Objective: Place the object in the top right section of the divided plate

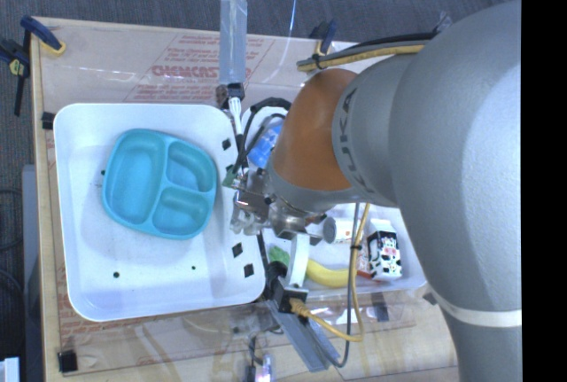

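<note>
a: camera view, biggest first?
b: grey arm [443, 141] with its orange band [306, 136] covers most of the right bin [403, 283]. left bin [80, 283] holds the blue divided plate [159, 183], every section bare.
a: and the gripper?
b: gripper [266, 221] hangs over the right bin's left side, by the wall between the bins; can't tell its state.
a: the objects?
b: a banana [330, 276], a black-and-white patterned item [383, 254] and something green [278, 256] lie in the right bin.
</note>
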### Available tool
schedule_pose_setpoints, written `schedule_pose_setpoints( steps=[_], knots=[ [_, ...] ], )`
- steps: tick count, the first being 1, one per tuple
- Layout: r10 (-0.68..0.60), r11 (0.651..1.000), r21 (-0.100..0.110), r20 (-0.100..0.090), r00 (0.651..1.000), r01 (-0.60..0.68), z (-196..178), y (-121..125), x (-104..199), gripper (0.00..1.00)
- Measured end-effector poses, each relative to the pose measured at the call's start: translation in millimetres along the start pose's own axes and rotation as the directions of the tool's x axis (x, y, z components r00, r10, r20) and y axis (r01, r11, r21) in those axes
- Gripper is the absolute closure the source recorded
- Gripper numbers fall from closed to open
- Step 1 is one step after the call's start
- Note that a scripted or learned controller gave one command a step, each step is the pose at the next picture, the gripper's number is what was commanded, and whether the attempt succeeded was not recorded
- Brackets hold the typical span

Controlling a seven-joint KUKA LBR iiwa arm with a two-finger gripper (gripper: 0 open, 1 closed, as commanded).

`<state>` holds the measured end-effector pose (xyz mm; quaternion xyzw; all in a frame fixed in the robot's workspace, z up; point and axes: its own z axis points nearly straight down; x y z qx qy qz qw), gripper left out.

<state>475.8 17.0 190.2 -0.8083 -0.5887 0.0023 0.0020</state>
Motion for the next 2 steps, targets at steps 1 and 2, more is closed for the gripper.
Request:
schedule_pose_setpoints(
  steps=[1, 2],
  knots=[
    [0.072, 0.997, -0.003, 0.000, 0.997, -0.072, -0.5, 15.9, -48.8, 1.00],
    [-0.042, 0.999, -0.002, -0.001, 0.999, 0.042, -29.2, 35.9, -26.4, 1.00]
  ],
)
